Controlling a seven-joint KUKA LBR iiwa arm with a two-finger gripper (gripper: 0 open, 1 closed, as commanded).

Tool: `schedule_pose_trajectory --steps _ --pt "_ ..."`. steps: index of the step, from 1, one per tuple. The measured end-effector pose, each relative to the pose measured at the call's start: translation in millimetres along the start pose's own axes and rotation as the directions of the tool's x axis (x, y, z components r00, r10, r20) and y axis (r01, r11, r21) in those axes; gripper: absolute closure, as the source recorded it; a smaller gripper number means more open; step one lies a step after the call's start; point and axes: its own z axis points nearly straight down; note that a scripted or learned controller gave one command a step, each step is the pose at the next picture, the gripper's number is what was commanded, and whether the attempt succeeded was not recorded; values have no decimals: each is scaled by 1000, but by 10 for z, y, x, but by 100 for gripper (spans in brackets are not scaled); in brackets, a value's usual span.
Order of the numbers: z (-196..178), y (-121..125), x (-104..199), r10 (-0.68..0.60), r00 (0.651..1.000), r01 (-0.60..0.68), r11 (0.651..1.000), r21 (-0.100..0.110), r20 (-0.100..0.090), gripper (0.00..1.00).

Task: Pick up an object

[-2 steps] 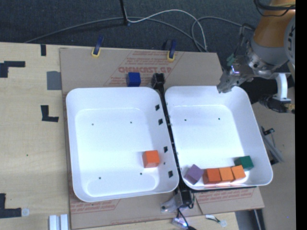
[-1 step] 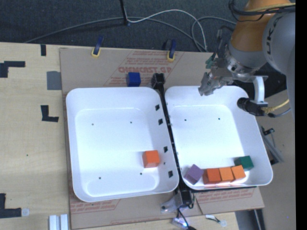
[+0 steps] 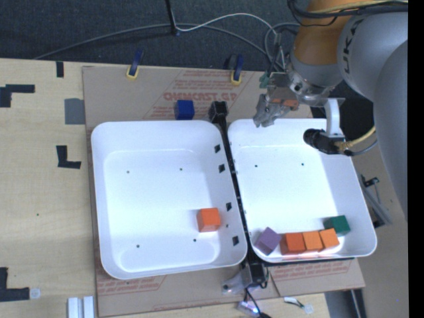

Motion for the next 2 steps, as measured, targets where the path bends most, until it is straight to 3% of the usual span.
schedule_pose_trajectory --steps 2 --pt "139 186 1179 0 1000 0 1000 1 0 100"
